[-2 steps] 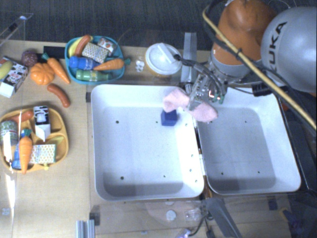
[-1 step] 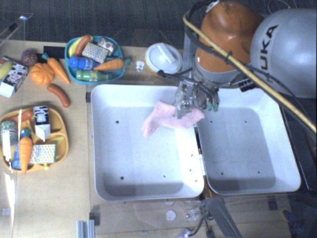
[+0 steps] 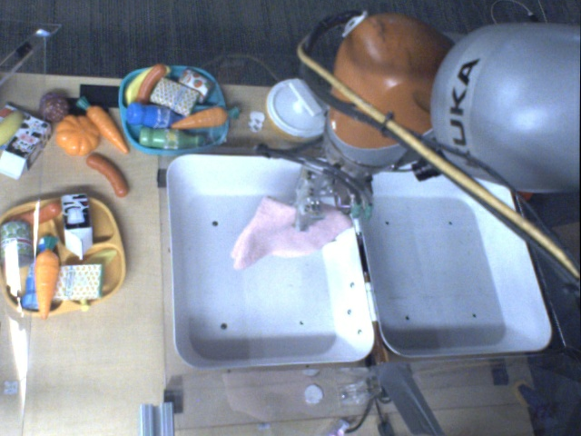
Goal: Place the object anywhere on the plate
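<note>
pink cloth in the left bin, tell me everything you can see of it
The pink cloth is soft, thin-looking fabric, crumpled and lying in the left bin, toward its upper right. One corner points down-left. Its right end lies under the gripper, whose grip on it cannot be made out. A white panel borders its lower right edge.

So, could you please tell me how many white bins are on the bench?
2: the left bin, holding a pink cloth, and the right bin beside it, partly covered by the arm.
</note>
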Available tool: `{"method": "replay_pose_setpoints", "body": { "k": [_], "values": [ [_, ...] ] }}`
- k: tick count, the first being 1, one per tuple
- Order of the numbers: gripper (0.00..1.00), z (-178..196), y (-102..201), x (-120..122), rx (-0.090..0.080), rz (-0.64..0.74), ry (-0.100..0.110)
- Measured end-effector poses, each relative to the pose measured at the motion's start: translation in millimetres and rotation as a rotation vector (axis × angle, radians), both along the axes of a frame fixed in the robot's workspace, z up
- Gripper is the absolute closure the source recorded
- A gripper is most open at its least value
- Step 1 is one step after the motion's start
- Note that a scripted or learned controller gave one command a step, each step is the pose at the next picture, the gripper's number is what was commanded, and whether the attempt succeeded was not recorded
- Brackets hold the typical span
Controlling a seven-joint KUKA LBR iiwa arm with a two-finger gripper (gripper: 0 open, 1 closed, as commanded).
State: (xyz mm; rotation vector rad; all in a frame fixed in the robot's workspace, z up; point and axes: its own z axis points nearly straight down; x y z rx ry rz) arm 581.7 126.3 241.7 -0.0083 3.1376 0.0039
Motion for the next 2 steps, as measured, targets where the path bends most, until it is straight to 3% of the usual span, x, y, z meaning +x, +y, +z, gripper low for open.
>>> {"method": "replay_pose_setpoints", "body": {
  "k": [1, 2],
  "values": [
    [1.0, -12.0, 46.3, -18.7, 0.001, -0.001, -0.001],
    [0.0, -11.6, 46.1, -18.5, 0.001, -0.001, -0.002]
  ]
}}
